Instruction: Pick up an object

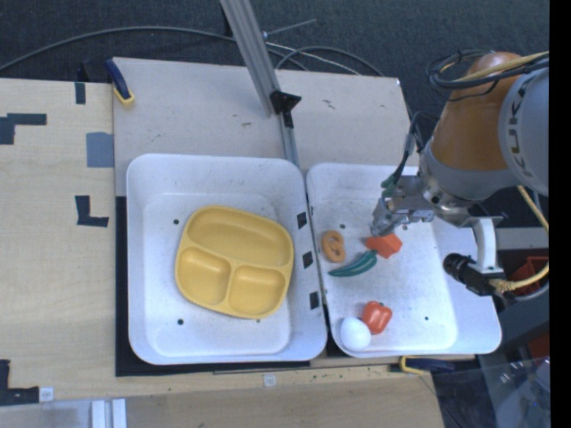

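A pale wooden bench on dark carpet bears two white bins. The left bin holds a yellow divided plate. In the right bin, the tool hangs just above an orange-red toy piece, beside a green pepper, pretzel, red pepper and white egg.

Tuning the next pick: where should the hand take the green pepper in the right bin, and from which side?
Grip the green pepper across its narrow middle, coming straight down from above. It lies flat, long and slim, running left to right, so fingers should close across its width. Its right tip sits against an orange-red piece, so stay left of that.
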`<state>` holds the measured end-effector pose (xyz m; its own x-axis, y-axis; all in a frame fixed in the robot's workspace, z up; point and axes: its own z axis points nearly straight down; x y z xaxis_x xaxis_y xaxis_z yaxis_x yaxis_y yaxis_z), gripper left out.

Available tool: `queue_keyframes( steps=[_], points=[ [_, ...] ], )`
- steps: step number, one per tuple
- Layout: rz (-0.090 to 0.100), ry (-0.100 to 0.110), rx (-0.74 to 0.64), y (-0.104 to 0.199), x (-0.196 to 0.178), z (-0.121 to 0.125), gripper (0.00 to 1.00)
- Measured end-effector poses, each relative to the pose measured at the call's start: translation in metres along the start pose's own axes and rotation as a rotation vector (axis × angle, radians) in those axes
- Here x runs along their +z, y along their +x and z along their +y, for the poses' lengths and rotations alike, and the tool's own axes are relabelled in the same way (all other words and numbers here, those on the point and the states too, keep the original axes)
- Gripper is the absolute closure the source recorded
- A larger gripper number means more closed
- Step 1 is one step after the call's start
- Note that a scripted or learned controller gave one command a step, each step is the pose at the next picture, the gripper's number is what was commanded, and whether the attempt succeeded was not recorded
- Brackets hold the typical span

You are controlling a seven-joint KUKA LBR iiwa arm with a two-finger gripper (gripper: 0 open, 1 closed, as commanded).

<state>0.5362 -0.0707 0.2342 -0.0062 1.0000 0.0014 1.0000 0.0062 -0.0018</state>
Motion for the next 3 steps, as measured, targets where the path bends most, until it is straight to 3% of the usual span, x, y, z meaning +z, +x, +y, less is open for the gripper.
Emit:
queue_keyframes(
  steps=[3],
  points=[
    [0.0, -0.001, -0.002, 0.168, 0.017, 0.047, 1.0]
  ],
)
